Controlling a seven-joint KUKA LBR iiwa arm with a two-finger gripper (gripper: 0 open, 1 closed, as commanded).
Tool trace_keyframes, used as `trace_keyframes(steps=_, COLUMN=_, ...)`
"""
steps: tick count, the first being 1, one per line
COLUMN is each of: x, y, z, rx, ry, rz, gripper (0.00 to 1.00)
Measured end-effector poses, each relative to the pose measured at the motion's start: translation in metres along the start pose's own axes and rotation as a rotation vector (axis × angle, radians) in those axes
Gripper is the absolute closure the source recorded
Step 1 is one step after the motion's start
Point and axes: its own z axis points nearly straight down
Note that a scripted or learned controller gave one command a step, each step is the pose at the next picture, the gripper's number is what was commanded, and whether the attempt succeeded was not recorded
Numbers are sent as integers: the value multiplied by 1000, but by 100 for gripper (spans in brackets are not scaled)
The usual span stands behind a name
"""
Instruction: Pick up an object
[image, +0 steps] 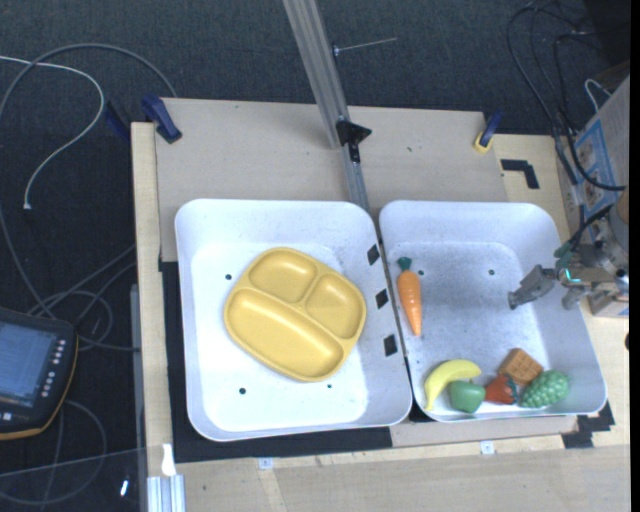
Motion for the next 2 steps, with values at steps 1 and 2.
trace_keyframes(steps=1, x=0, y=0, z=0, rx=0, ry=0, rz=0, gripper=0)
trace_keyframes(steps=2, x=4, y=-7, z=46, rx=4, ry=1, rz=1, gripper=0)
